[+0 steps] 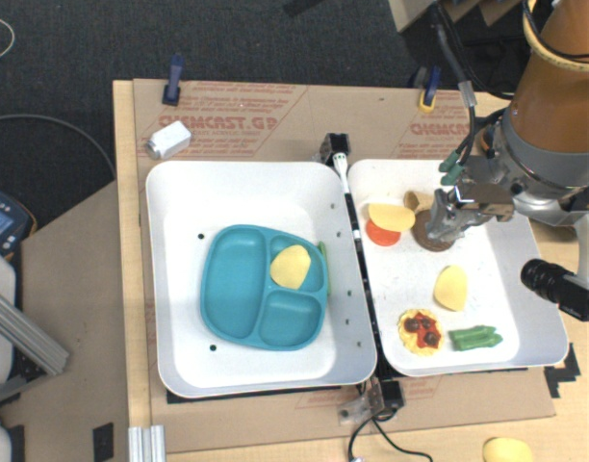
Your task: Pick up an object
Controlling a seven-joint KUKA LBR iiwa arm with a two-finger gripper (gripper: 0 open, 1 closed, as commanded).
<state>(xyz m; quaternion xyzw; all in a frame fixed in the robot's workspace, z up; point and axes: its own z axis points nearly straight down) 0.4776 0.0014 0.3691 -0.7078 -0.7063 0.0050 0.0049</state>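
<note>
Grey arm's tool low over brown object; grip state unclear

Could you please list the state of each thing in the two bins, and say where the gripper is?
Teal divided plastic plate: flat in the left bin, holding one item.
Pale yellow round toy food piece: lying in the plate's upper right compartment.
Yellow and orange toy food stack: resting in the right bin.
Green toy bean pod: lying flat.
Gripper: low over a brown round item.
</note>
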